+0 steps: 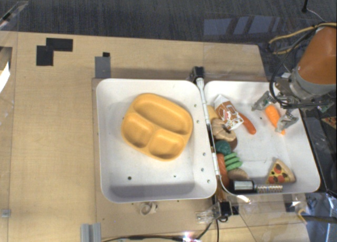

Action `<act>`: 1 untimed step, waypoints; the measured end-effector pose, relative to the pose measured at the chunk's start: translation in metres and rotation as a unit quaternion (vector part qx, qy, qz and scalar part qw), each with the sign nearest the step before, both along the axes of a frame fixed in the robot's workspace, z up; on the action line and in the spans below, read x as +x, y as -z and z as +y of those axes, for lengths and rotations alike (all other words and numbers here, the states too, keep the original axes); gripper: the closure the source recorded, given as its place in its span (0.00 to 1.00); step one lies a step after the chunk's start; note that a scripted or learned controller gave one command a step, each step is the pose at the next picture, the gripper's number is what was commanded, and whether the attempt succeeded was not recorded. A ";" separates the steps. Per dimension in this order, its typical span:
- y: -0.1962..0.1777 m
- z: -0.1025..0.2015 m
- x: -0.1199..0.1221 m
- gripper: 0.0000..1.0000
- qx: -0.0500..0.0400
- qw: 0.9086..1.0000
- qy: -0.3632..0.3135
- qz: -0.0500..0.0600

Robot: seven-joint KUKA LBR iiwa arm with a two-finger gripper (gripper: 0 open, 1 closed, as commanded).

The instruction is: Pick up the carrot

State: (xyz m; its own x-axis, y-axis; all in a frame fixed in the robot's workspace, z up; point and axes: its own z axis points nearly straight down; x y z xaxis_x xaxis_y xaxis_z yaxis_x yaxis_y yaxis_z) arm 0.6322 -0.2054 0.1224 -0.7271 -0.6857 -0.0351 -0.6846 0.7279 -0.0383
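Carrot (271, 115): orange, sits between the two fingers of the end effector (274, 113), over the upper right part of the right bin (310, 154). Fingers spread on either side of it, one finger (261, 102) to its left, the other at its lower right; looks pinched on the carrot, can't tell if it's lifted off the bin floor. Arm (317, 61) comes in from the right, orange band above the wrist, cables looped behind.

Rest of right bin: pizza slice toy (279, 172) well below the carrot, near the lower right corner. Brown-and-white packet (228, 114) and a red-orange sausage-shaped piece (248, 124) to the carrot's left. Heap of toy food along the left wall, including a green ridged item (230, 161); black cylinder (243, 186) at the front wall.

Left bin (113, 180): yellow three-compartment plate (157, 125), roughly central. Both bins on the wooden tabletop (47, 146).
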 end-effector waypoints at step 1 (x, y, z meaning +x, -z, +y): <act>0.029 0.004 0.002 0.00 0.003 0.998 0.057 0.014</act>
State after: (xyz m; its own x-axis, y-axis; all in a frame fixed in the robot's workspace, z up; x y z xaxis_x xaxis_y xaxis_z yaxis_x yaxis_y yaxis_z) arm 0.6346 -0.2013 0.0934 -0.8007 -0.5989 -0.0178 -0.5986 0.8009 -0.0169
